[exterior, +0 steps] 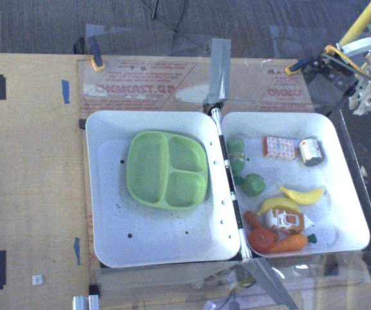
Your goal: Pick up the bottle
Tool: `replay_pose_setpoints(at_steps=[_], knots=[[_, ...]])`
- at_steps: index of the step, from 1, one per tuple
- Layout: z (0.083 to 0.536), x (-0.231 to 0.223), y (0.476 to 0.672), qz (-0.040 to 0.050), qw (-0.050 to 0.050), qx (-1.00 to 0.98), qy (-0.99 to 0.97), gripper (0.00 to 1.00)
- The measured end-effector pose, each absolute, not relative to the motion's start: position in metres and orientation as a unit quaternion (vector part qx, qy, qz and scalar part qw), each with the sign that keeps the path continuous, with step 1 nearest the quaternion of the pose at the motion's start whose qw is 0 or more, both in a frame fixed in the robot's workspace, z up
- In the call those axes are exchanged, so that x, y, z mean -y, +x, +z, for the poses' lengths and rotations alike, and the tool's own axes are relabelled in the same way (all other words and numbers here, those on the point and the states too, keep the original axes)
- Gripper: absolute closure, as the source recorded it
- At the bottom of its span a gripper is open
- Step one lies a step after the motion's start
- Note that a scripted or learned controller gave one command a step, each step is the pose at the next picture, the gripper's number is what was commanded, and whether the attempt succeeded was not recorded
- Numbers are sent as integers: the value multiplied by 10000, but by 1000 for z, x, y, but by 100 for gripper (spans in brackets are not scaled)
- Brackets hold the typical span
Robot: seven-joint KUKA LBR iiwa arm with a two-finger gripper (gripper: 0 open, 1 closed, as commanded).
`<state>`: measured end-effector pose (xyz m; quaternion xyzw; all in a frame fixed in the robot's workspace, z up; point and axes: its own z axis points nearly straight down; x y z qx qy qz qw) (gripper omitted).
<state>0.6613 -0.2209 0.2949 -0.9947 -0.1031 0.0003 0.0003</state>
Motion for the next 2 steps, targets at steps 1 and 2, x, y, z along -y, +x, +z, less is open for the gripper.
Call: replay_pose_setpoints(at_steps=[1,2], knots=[[305,218,663,2,1,1062,-9943,100],[300,202,660,21,16,1711,-9853,100]])
